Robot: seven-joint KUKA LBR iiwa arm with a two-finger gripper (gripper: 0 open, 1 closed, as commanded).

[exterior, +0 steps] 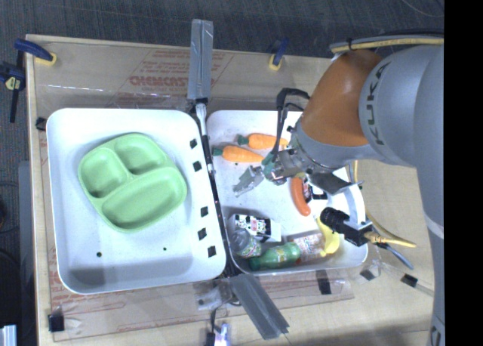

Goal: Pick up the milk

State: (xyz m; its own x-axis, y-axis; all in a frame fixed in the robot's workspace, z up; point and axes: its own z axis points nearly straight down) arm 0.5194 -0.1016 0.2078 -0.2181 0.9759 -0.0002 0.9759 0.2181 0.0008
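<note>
1. The grey KUKA arm (pixel 377 110) with its orange band comes in from the right and bends over the right bin (pixel 226 122), covering much of that bin's right half.
2. The gripper (pixel 250 179) hangs over the middle of the right bin, pointing left and slightly down; its two metallic fingers (pixel 244 183) stand a little apart with nothing between them.
3. The milk (pixel 251 225), a small carton with a black-and-white cow pattern, lies on the bin floor below the gripper in the picture, near the bin's left wall and apart from the fingers.
4. Just beside the carton, toward the front wall, lies a green bottle (pixel 276 255) on its side, with a crumpled clear wrapper (pixel 243 244) at its left end.
5. To the right of the bottle sits a small clear packet (pixel 309 244), and next to it what looks like a yellow banana (pixel 330 244), though the arm's fittings partly hide it.
6. Two orange carrots (pixel 243 154) lie near the bin's back, one behind the other, just above the gripper in the picture.
7. A red, slender thing (pixel 301 197), perhaps a chilli, lies under the wrist, right of the fingers.
8. The left bin (pixel 68 261) holds a green divided plate (pixel 133 180) with three compartments, set toward the bin's back-left.
9. Both bins sit side by side on a wooden bench (pixel 98 61), with blue clamps (pixel 35 52) at its back edge.
</note>
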